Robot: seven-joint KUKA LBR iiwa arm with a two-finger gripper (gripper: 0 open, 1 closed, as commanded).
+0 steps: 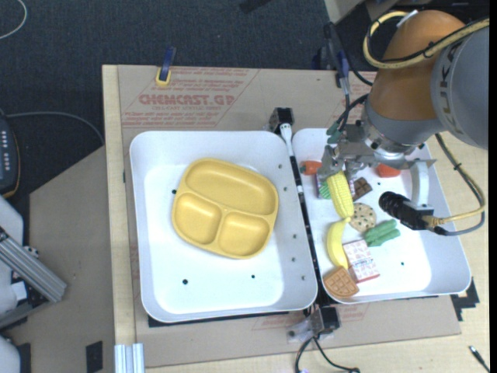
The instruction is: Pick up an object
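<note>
Lying just below gripper (339, 164): toy corn cob (340, 193), right bin (443, 266), upper left part. Jaw state: cannot tell, wrist blocks sight. Cob likely light, stiff plastic, bumpy, may roll; best gripped across middle. Beyond it: cookie (360, 217), banana (335, 243), waffle (340, 284), green piece (381, 233). Far from jaws, left bin (147, 208): yellow divided plate (224, 207).

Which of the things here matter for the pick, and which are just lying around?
For the job:
gripper
corn cob, right below the gripper
banana
cookie
waffle
right bin holding them

Lying about:
yellow divided plate
left bin
cardboard sheet
blue and yellow clamp
</note>
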